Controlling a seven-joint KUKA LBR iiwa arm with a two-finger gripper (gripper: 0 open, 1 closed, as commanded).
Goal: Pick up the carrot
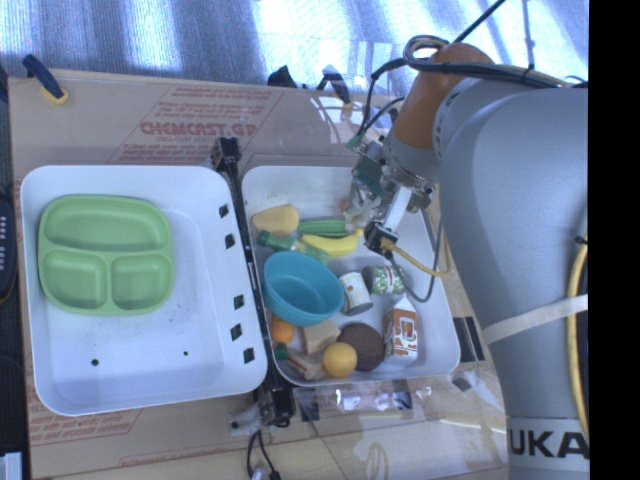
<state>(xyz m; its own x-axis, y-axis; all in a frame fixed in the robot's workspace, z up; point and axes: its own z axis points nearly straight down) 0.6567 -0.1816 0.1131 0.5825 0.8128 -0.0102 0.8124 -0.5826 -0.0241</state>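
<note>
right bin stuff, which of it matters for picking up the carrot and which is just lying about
Belongs to the job:
carrot, at the bin's left wall below the blue bowl
gripper

Just lying about:
blue bowl
banana
small carton
green divided plate, left bin

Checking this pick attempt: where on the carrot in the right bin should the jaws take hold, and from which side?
Grip the exposed orange end of the carrot, probably from straight above. It lies low against the left wall of the right bin, with the blue bowl overlapping it and a tan block beside it, so a sideways approach looks blocked. Its full length is hidden.
</note>
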